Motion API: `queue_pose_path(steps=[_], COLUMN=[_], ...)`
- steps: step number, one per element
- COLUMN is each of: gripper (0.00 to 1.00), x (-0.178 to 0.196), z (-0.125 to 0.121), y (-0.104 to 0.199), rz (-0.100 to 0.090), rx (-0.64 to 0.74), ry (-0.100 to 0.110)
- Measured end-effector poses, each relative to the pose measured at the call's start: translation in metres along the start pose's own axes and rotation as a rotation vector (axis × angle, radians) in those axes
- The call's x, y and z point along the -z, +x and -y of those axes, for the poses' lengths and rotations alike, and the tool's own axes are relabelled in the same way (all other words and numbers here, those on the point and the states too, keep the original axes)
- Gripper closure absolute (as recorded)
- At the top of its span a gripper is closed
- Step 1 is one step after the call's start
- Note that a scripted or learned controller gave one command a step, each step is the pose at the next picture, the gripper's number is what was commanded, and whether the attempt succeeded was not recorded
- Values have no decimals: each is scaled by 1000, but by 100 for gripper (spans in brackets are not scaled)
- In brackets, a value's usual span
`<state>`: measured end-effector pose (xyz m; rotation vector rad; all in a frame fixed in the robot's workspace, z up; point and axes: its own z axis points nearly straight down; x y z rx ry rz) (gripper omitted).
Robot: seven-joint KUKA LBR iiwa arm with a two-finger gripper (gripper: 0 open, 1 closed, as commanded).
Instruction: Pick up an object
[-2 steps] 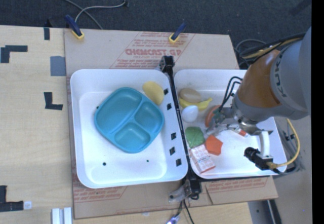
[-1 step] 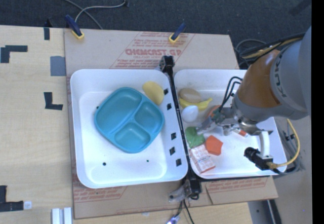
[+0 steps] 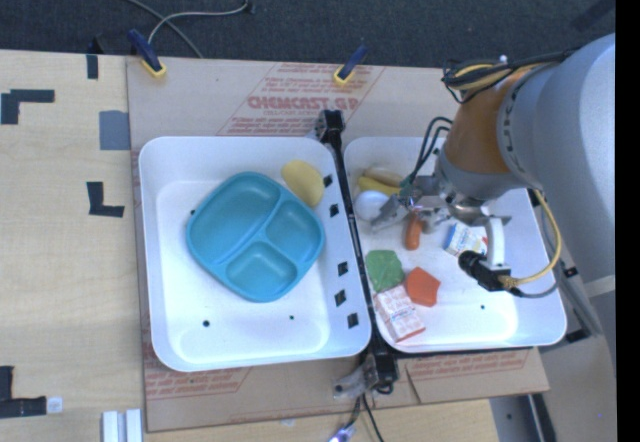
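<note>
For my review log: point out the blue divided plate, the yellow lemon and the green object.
blue divided plate (image 3: 256, 235), camera view, centre ridge.
yellow lemon (image 3: 303, 181), camera view, its middle.
green object (image 3: 384, 269), camera view, its middle.

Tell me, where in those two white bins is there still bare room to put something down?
The left bin has bare floor along its near edge and left side, around the blue plate and yellow lump. The right bin is crowded near the divider: green piece, orange block, carton, with the tool above. Its near-right corner is bare.
</note>
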<state>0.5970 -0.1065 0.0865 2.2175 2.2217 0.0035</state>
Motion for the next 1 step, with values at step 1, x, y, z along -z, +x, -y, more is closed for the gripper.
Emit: queue_pose_path(steps=[1], gripper=[100], x=[10], z=[0], y=[0], rz=[1], rx=[1], ry=[-1])
